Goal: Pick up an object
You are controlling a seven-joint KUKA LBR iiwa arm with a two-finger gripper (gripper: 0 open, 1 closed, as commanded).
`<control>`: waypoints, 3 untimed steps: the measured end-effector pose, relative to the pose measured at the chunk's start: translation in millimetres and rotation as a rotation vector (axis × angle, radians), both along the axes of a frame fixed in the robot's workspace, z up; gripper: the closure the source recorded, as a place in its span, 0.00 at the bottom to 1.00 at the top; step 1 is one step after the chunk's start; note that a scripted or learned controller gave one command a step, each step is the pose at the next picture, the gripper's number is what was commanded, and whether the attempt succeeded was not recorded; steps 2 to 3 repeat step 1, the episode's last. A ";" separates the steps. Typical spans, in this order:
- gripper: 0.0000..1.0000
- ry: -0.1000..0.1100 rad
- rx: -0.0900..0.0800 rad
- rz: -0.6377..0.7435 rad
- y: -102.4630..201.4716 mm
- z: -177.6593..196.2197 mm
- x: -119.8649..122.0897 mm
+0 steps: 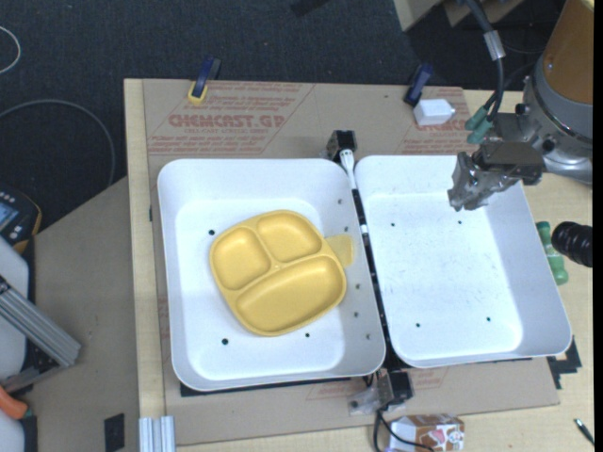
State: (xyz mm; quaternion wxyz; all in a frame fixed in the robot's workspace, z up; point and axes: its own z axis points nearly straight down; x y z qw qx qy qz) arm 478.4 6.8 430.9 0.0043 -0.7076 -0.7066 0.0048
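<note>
Near counter edge: a small brown-and-white packet (pixel 435 433) lay at 6 o'clock, just below the seam between the two bins, with thin cables beside it.
Counter (pixel 283 121): pale board with red lettering printed along its 12 o'clock side.
Left bin (pixel 188 191): shallow and white, it filled the 9 o'clock half of the counter and held one thing.
Yellow plate (pixel 278 271): it lay flat on the floor of the left bin, about at the middle and slightly toward 3 o'clock. It had three compartments, two small ones toward 12 o'clock and one large one toward 6 o'clock, and a small tab stuck out at its 3 o'clock side. It was turned a little askew to the bin walls.
Right bin (pixel 443 281): shallow and white, touching the left bin along the middle seam, with fine dark specks on its floor.
Claw (pixel 467 194): it hung over the right bin's 1 o'clock corner, well apart from the yellow plate. Nothing showed in its grasp, and I could not tell whether it was spread or pressed together.
Arm (pixel 556 111): grey, it entered from 2 o'clock.
Far edge: a blue clamp (pixel 202 80) sat at 11 o'clock, and a white block (pixel 433 112) at 1 o'clock.
</note>
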 end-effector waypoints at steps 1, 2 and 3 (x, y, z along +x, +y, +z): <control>1.00 -0.005 0.001 0.007 49.0 -47.1 0.3; 1.00 -0.005 0.001 0.007 49.0 -47.1 0.3; 1.00 -0.005 0.001 0.007 49.0 -47.1 0.3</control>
